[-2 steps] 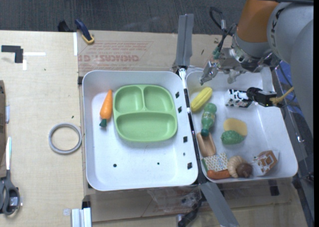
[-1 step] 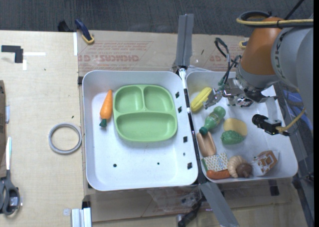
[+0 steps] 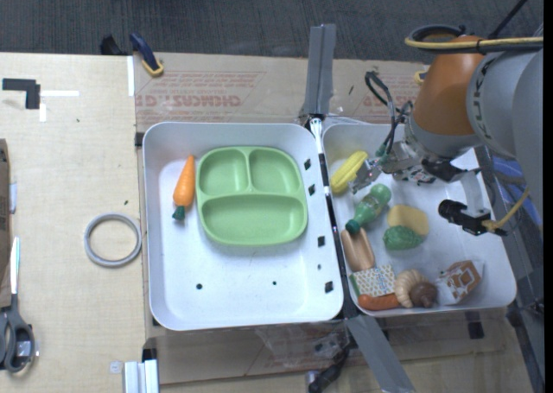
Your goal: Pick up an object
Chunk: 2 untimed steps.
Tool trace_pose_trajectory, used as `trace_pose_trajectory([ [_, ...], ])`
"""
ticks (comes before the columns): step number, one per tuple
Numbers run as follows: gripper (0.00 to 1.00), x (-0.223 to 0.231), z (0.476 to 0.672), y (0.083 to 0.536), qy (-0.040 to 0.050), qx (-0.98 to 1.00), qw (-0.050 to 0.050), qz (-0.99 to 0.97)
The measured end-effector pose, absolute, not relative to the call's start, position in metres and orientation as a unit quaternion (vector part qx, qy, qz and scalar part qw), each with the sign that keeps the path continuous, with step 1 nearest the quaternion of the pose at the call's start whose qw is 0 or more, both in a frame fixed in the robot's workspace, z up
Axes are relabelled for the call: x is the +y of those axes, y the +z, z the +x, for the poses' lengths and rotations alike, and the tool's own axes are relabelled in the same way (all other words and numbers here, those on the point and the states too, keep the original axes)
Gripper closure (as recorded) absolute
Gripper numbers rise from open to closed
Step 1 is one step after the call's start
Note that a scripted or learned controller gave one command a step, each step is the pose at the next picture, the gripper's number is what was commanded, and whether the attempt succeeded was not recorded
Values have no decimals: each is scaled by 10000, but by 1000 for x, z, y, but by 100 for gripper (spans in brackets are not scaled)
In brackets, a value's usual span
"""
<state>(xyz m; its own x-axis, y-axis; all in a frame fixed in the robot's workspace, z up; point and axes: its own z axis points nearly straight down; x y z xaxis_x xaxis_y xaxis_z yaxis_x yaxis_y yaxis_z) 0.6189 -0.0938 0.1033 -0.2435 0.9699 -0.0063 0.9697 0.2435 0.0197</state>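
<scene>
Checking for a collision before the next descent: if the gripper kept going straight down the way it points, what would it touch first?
Most likely the yellow toy banana lying just under the gripper in the right white bin; depth is hard to judge, so it might land on the green toy bottle beside it.

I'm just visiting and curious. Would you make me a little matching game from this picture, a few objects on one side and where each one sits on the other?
Things:
1. orange toy carrot
2. green divided plastic plate
3. yellow toy banana
4. grey tape ring

Places:
A. on the bench, outside the bins
B. right bin, upper left part
C. left bin, middle
D. left bin, beside the plate's left edge

Pairs: 1-D, 2-C, 3-B, 4-A
</scene>
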Motion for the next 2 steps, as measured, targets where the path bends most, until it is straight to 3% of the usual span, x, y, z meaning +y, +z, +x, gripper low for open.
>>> trace_pose_trajectory([
  [1,0,-98,618,103,70,7964,76,6046],
  [2,0,-105,605,92,0,7613,-6,6484],
])
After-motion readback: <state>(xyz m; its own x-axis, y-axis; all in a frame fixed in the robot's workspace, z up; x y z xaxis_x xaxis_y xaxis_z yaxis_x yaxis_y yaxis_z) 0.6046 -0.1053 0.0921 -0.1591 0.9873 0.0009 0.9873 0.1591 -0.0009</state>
